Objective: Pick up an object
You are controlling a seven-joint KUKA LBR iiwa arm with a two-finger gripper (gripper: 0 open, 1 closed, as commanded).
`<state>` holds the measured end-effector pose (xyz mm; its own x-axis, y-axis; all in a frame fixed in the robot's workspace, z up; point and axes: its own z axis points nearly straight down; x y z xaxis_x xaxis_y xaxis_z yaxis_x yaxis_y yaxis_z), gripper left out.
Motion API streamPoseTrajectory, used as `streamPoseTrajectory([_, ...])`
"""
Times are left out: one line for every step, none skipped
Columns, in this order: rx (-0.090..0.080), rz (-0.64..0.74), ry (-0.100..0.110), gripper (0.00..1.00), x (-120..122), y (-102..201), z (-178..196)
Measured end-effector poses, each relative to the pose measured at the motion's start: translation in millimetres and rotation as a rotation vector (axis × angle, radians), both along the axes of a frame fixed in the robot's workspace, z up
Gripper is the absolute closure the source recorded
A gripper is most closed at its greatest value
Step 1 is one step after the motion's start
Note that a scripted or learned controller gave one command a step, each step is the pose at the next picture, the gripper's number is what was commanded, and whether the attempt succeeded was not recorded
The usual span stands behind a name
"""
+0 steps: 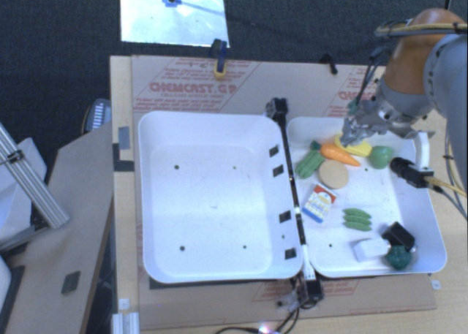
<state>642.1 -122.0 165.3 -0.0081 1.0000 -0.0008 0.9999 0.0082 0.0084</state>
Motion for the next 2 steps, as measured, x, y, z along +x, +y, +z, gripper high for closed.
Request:
streamPoseTrajectory([0.003,0.003,0.004,1.00,5,92,21])
streamPoseTrajectory([0.006,0.006,-0.004,1.00,-59,178,181])
